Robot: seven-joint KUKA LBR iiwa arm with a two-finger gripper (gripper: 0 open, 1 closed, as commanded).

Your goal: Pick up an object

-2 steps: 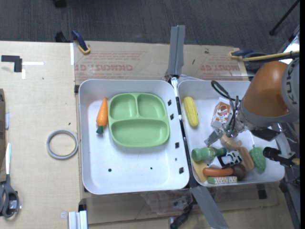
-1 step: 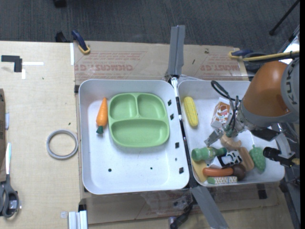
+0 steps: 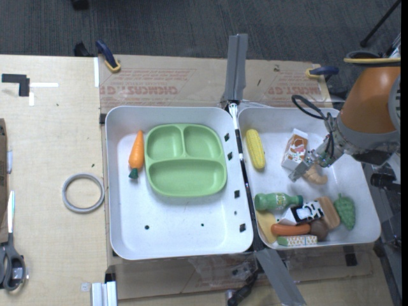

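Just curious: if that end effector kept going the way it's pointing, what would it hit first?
Probably the tan item directly beneath the end effector, beside the white packet; depth is hard to judge from above.

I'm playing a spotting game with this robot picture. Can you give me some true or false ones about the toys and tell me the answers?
1. The carrot lies in the left bin, beside the green plate. True.
2. The corn sits on the green plate. False: it lies in the right bin.
3. The gripper is over the right bin. True.
4. The green bottle stands upright. False: it lies on its side.
5. A tape ring lies on the bench, left of the bins. True.
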